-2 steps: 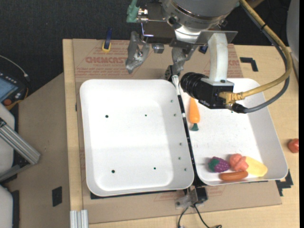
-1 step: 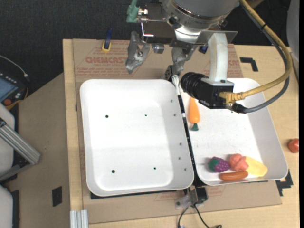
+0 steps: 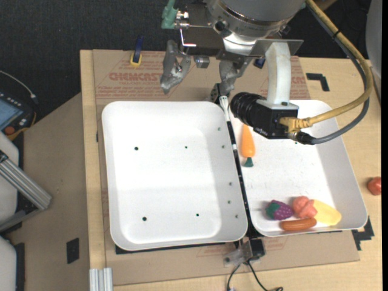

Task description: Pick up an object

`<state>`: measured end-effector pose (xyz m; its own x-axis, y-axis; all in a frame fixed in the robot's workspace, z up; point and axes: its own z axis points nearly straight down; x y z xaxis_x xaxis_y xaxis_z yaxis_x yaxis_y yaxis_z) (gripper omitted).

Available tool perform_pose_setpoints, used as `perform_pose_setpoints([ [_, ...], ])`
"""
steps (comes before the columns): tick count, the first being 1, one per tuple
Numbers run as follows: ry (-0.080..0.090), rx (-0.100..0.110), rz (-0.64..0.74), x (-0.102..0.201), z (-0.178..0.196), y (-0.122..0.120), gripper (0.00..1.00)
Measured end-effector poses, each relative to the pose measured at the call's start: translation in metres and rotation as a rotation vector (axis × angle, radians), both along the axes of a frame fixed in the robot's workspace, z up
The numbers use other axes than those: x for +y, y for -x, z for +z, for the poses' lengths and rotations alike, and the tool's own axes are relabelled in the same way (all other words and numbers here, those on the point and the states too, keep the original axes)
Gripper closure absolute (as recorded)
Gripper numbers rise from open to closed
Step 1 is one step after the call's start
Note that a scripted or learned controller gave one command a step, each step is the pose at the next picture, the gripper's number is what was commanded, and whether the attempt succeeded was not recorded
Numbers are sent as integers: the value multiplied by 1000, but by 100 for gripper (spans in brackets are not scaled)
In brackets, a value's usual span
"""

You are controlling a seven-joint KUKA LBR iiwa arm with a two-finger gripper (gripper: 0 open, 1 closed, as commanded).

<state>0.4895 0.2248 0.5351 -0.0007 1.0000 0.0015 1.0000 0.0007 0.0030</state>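
Hanging above the far rim, the gripper (image 3: 197, 71) has fingers spread wide, holding nothing. The carrot (image 3: 247, 142) lies nearer and right of them in the right bin (image 3: 339, 162), long axis near-to-far.

Two bins side by side on the bench: left bin (image 3: 121, 180), right bin (image 3: 339, 162). In the right bin, carrot (image 3: 247, 142) against the left wall, toward the far end. Clustered at the near edge: grapes (image 3: 279, 210), sausage (image 3: 297, 225) nearest, two more toys behind it (kinds unclear). Gripper (image 3: 197, 77) above the far rim.
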Motion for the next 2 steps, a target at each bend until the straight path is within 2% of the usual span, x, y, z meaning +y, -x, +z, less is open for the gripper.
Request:
perform_pose_setpoints([
  [1, -2, -4, 2, 1, 11, 0, 100],
  [2, 2, 6, 1, -1, 0, 10, 100],
])
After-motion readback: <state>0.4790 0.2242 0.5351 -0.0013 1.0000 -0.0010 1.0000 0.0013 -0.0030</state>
